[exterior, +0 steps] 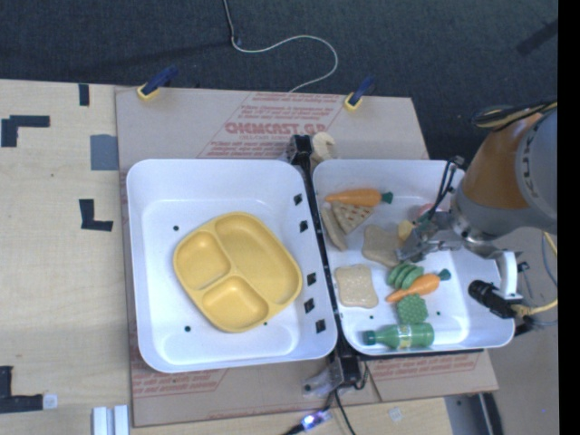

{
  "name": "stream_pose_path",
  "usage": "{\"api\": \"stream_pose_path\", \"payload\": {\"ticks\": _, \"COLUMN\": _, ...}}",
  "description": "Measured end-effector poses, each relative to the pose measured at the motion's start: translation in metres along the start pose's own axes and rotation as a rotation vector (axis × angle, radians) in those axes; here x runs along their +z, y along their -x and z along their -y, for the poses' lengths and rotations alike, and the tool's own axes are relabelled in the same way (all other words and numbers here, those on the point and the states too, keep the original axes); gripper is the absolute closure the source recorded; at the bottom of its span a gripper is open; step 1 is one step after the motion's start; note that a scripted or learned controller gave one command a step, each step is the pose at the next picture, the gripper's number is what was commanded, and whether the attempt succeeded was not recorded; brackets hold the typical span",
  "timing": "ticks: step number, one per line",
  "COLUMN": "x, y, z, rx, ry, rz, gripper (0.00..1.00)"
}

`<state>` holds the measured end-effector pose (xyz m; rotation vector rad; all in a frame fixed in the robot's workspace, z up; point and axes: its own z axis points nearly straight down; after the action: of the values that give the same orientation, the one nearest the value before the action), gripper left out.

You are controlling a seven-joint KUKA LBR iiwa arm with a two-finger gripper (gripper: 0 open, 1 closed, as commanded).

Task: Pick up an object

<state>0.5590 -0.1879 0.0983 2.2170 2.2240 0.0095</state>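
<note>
Tool (419,243) is hovering low in your right bin (471,333), near the carrot (414,286); finger spread, you cannot tell.

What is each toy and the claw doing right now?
Yellow plate: flat in the left bin, nothing on it.
Green bottle: lying on its side.
Top carrot: lying flat.
Lower carrot: lying flat by the claw.
Claw: down in the right bin among the toys.
</note>
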Motion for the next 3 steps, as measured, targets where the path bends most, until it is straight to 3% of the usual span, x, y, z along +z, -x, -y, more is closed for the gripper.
{"api": "stream_pose_path", "payload": {"ticks": 2, "x": -0.111, "y": -0.006, "z": 0.000, "rx": 0.001, "ry": -0.003, "rz": 0.004, "gripper": 1.00}}
{"api": "stream_pose_path", "payload": {"ticks": 3, "x": -0.127, "y": -0.007, "z": -0.001, "rx": 0.002, "ry": -0.005, "rz": 0.003, "gripper": 1.00}}
